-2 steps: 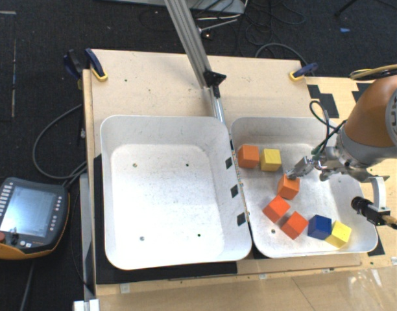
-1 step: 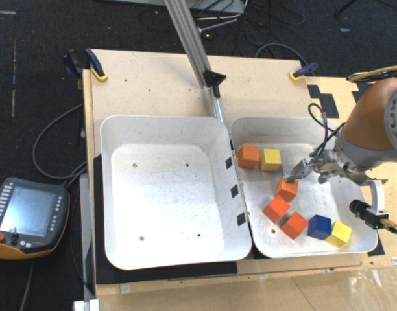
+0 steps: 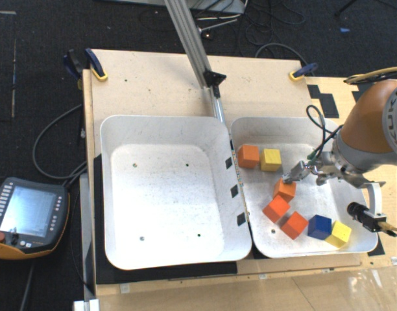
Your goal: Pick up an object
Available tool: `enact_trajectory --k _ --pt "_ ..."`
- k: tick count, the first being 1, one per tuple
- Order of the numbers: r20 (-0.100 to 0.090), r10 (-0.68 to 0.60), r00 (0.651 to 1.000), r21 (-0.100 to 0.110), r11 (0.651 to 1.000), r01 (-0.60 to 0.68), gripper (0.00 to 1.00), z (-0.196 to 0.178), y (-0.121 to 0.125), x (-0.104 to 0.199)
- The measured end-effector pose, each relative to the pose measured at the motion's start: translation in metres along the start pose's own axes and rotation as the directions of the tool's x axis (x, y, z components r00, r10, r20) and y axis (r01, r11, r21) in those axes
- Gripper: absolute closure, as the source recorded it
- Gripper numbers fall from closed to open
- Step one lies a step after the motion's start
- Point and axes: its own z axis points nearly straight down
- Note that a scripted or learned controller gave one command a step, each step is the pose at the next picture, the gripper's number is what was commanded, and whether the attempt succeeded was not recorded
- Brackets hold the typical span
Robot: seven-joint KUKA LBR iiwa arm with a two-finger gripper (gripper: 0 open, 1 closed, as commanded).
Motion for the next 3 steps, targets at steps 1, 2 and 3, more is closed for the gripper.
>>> enact_trajectory --k 1,2,3 --pt "0.0 0.0 1.0 0.001 1.0 0.0 0.0 0.0 0.0 0.001" --pt "-0.002 0.0 1.0 0.001 1.0 0.0 0.0 0.0 -0.001 0.002" --pt "-0.008 -0.008 1.0 0.029 1.0 0.008 0.0 -0.078 -0.025 0.043"
